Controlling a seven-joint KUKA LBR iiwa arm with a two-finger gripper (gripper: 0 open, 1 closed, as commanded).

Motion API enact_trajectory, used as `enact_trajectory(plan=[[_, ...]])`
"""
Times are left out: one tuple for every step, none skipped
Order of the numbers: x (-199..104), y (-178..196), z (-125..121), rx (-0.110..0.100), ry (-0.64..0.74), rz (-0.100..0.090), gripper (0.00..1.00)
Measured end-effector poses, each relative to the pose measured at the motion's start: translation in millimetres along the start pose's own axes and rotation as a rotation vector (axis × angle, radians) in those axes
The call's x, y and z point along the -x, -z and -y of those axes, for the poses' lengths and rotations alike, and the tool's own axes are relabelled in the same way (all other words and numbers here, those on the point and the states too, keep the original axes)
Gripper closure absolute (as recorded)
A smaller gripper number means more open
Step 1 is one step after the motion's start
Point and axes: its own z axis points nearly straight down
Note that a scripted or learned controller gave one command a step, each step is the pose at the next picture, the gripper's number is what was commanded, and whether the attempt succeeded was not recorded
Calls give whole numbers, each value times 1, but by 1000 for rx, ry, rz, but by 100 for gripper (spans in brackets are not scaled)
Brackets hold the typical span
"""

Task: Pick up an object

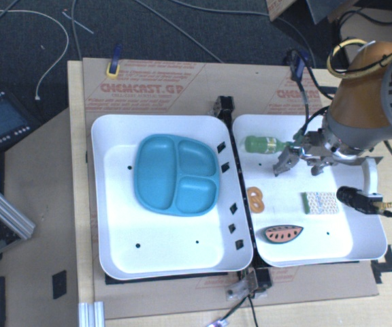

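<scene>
Watermelon slice (282,234) lies at lower right of the frame, pretzel (255,199) and patterned sponge (320,202) above it. Higher, the gripper (298,161) hangs with fingers spread, grasping nothing. Green bottle (263,144) lies just left of it, long axis left-right, near the right bin's (359,247) upper wall.

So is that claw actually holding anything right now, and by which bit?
Nothing. The claw hangs open over the right bin, beside the green bottle.
</scene>
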Motion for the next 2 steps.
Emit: enact_trajectory(plan=[[-1,-42,-1,0,0,0,0],[-1,-29,-2,5,-1,0,100]])
